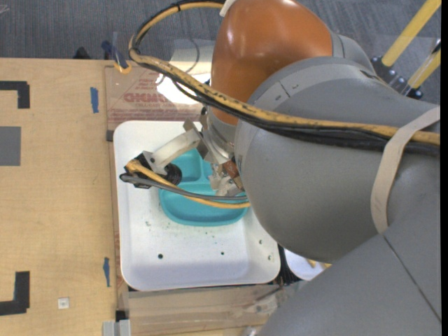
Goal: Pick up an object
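A teal, bowl-like object [199, 205] lies in the middle of the left white bin [182, 261]. The arm's wrist hangs directly over it, and the gripper [220, 180] reaches down at the teal object's upper right part. The large grey arm body and orange band cover the fingers' tips. A white bracket and black cable ends [143, 170] stick out to the left of the wrist, above the teal object's left rim.
The grey arm [336, 173] covers the right bin and most of the view's right half. A cardboard sheet [143, 100] lies behind the left bin. A wooden bench top [52, 187] with black markers stretches to the left.
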{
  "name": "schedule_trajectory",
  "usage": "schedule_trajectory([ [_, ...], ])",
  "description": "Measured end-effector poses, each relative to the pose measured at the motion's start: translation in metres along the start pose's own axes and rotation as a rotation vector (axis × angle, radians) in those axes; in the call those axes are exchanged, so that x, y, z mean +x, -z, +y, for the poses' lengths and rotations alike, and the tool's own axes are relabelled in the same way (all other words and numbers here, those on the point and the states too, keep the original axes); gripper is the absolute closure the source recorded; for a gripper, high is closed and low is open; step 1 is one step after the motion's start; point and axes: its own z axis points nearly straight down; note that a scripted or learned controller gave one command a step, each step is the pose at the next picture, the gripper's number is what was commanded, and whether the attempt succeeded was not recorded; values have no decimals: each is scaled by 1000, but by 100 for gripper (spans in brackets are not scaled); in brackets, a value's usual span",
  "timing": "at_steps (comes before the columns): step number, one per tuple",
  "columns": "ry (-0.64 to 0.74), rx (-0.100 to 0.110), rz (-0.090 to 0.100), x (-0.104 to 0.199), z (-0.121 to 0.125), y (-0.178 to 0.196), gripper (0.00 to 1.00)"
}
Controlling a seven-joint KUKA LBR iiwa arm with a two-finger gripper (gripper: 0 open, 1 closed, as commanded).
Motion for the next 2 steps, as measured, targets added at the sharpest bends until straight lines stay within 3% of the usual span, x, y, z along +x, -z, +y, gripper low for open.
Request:
schedule_trajectory([
  [1,315,2,-13,-2,0,-83,100],
  [2,-185,-2,-12,-7,8,-152,100],
])
